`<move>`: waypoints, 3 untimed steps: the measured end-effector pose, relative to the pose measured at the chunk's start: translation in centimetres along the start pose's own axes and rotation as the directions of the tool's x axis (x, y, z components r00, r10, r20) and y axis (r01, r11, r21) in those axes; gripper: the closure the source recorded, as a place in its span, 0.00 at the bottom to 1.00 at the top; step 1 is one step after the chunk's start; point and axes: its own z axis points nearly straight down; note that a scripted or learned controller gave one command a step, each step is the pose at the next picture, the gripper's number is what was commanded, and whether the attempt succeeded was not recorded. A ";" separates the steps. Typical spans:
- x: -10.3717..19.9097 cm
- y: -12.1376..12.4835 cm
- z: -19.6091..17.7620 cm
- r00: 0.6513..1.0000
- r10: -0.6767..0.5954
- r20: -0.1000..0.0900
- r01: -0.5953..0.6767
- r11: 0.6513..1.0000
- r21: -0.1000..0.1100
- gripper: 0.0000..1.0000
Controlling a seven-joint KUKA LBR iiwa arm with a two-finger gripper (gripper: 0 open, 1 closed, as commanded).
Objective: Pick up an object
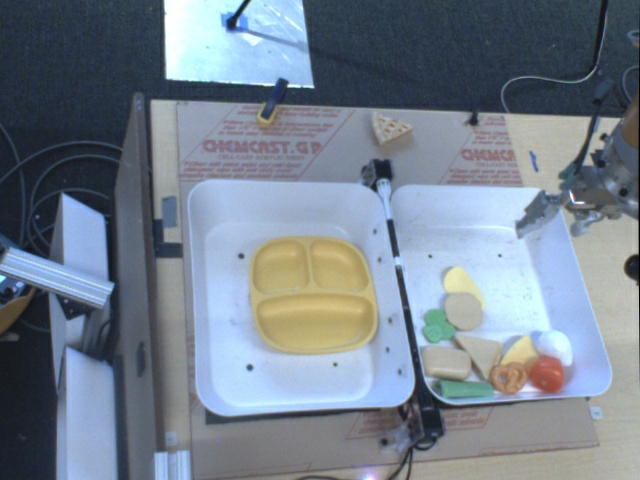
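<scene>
My gripper (558, 216) hangs over the upper right corner of the right bin (470, 223), its two fingers spread apart with nothing between them. Several toy foods lie in that bin's lower part, well below the gripper: a yellow piece (461, 281), a tan round slice (463, 311), a green piece (437, 325), a tan block (446, 361), a tan wedge (481, 351), a pretzel (509, 376), a red tomato (546, 373), a white egg (555, 345) and a green bar (465, 390).
The left bin (215, 268) holds a yellow divided plate (312, 294). A cheese wedge (392, 128) lies on the cardboard behind the bins, beside a small blue-and-yellow object (271, 105). A black divider strip (393, 253) runs between the bins.
</scene>
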 end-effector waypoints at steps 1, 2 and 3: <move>4.7 0.2 7.5 1.000 -0.005 -0.003 0.005 1.000 0.005 0.00; 6.0 0.1 19.7 1.000 0.001 -0.001 -0.001 1.000 0.002 0.00; 5.9 0.3 17.9 1.000 0.001 -0.001 -0.001 1.000 -0.004 1.00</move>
